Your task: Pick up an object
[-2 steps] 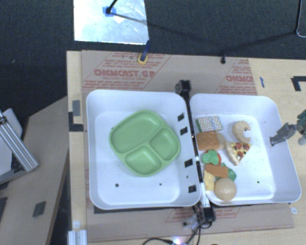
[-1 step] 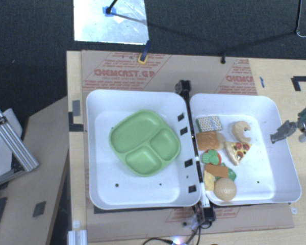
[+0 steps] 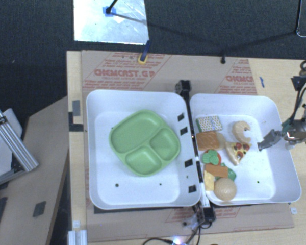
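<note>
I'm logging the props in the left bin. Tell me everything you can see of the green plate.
The green plate is a pale green, rounded-square tray, plastic by its look, split by raised ridges into three compartments: one large toward the bin's far side and two smaller toward the near side. It lies flat and upright, turned at an angle to the bin walls, near the middle of the left bin. Its compartments hold nothing. It rests on the bin floor, with nothing else touching it.
</note>
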`<state>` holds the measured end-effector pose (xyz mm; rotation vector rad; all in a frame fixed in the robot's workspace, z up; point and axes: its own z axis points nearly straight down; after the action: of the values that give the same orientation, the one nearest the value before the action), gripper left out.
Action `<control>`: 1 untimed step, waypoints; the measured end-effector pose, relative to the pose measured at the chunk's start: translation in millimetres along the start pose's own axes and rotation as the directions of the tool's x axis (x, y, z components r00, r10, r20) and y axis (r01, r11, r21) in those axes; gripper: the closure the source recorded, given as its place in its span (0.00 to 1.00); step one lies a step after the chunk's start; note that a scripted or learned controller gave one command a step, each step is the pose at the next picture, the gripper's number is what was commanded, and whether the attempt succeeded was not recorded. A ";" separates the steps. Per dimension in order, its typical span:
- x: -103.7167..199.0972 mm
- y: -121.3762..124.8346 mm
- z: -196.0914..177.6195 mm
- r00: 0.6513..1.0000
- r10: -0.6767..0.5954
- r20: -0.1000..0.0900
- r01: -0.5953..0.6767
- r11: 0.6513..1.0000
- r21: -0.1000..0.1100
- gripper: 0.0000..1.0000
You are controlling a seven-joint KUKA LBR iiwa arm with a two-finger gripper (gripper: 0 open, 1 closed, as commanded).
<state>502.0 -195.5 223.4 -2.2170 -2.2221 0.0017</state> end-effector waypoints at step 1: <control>1.9 -2.2 42.2 1.000 0.001 0.000 -0.001 1.000 -0.001 0.00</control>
<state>499.7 -193.5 181.3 -2.2193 -2.2215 0.0007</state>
